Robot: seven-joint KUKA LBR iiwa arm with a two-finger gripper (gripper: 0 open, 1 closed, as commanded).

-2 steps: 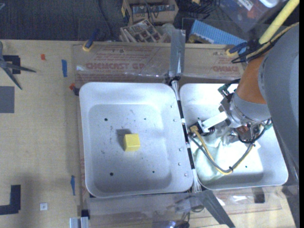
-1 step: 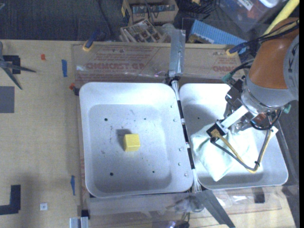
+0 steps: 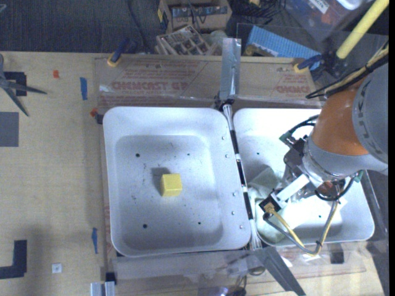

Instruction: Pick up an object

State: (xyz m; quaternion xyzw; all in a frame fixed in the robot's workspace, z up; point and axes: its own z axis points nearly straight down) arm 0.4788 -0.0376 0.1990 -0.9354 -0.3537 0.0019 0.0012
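Observation:
A small yellow block [image 3: 171, 184] lies near the middle of the left bin [image 3: 123, 134]. My gripper [image 3: 307, 192] hangs low over the right bin [image 3: 259, 128], left of that bin's centre, under the orange-banded wrist. The wrist hides what is directly beneath it. A pale greenish thing [image 3: 263, 179] lies by the right bin's left wall, just left of the gripper. Another pale patch [image 3: 270, 232] shows at that bin's near left corner. The gripper is far from the yellow block, across the divider between the bins.
A metal post [image 3: 230, 66] stands at the back where the two bins meet. A cardboard sheet [image 3: 166, 82] runs along behind the bins. Clutter and cables fill the area behind the bench. The wooden benchtop [image 3: 49, 165] stretches to the left.

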